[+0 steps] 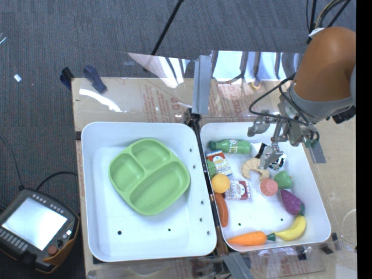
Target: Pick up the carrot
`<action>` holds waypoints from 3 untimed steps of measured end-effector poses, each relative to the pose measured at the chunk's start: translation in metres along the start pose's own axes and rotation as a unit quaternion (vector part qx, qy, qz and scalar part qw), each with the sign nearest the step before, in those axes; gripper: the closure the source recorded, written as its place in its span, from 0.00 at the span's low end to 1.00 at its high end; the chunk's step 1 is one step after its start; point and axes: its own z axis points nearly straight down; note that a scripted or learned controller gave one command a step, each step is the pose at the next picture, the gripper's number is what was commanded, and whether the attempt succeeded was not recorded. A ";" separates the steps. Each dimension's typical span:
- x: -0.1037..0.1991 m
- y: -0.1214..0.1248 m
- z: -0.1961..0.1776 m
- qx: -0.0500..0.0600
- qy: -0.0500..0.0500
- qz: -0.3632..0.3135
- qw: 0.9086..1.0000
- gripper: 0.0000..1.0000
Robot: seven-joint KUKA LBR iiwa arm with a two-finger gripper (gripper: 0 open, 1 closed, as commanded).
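The carrot (250, 238), orange with a green stub at its right end, lies flat along the front wall of the right bin (317, 182). It touches the yellow banana (293, 228) on its right. My gripper (272, 156) hangs over the back half of that bin, just above a tan croissant (253, 167). It is well behind the carrot, with nothing visibly held. The grey arm with its orange band (324, 63) comes in from the upper right.
The right bin also holds a green bottle (231, 146), an orange ball (220, 183), a red-and-white packet (238, 189), an orange stick (222, 209), a pink round piece (268, 186), and a purple eggplant (291, 201). A green divided plate (150, 175) lies in the left bin.
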 end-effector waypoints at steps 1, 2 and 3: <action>-0.001 0.000 -0.001 0.000 -0.001 0.000 1.000 0.00; 0.035 -0.054 -0.121 0.001 -0.003 -0.082 0.997 0.00; -0.002 -0.055 -0.042 -0.001 0.000 -0.028 1.000 0.00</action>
